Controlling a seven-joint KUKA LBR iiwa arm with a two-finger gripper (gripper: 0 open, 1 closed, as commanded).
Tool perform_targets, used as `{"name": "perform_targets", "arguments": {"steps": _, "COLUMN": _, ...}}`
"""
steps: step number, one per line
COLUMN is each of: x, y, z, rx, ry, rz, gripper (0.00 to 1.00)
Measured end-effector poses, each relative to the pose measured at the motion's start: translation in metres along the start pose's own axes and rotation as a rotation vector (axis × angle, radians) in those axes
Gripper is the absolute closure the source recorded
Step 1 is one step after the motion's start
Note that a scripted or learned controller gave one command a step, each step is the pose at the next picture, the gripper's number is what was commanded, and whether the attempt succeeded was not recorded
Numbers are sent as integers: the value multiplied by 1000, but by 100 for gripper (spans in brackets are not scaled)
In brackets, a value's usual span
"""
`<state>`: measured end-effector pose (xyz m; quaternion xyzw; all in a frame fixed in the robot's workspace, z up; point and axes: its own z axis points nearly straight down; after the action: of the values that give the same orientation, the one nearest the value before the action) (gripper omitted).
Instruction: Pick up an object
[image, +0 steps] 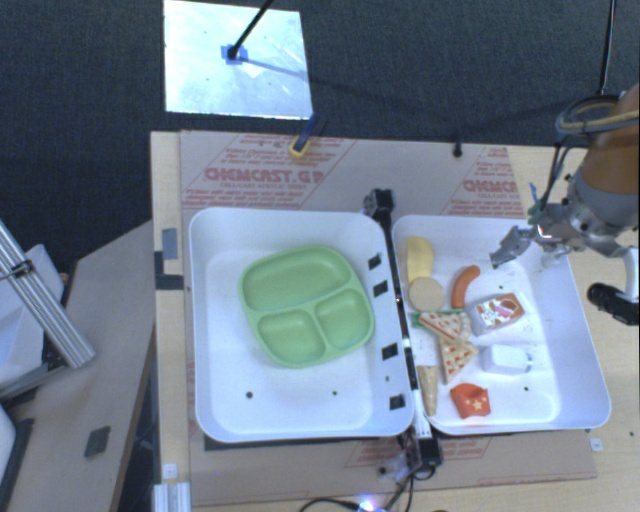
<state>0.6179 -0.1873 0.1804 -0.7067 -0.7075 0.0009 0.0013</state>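
- Sausage lies in right bin, just below-left of gripper.
- Gripper hangs above bin's upper part, holding nothing; finger spread cannot be told.

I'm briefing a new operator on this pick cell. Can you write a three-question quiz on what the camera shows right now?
1. True or false: the green tray sits in the left bin.
2. Which lies nearest the end effector? A) the red piece B) the orange sausage C) the white block
3. Fill in: the green tray has ___ compartments.

Key:
1. True.
2. B; the sausage lies just below and left of the end effector in the right bin, while the red piece and white block lie toward the near edge.
3. Three.
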Motion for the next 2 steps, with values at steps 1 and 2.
{"name": "perform_targets", "arguments": {"steps": 1, "x": -1, "y": 7, "z": 60, "rx": -1, "ry": 0, "rz": -2, "gripper": 0}}
{"name": "perform_targets", "arguments": {"steps": 2, "x": 0, "y": 7, "z": 98, "rx": -2, "ry": 0, "rz": -1, "gripper": 0}}
